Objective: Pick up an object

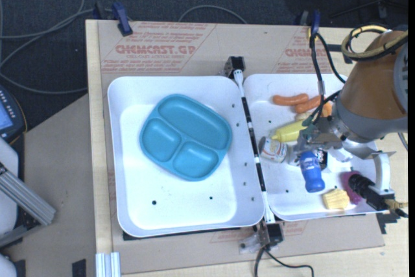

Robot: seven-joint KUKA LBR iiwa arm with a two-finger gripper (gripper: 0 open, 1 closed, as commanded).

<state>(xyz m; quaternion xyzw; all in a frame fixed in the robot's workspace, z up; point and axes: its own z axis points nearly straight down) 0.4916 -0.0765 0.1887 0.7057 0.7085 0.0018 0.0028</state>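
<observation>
Two white bins sit side by side on a bench (162, 48); left bin (123, 139) holds a blue plate (186, 136). Gripper (306, 144) hovers over right-bin items beside a blue bottle (312, 173); nothing visibly lifted, so the pick remains undone.

We see a blue divided plate (186, 136) in the left bin (123, 107); our hand (310, 144) hovers over a blue bottle (312, 172) in the right bin (259, 91).

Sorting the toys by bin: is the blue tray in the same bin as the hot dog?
No, the blue tray lies in the left bin; the hot dog lies in the right bin.
</observation>
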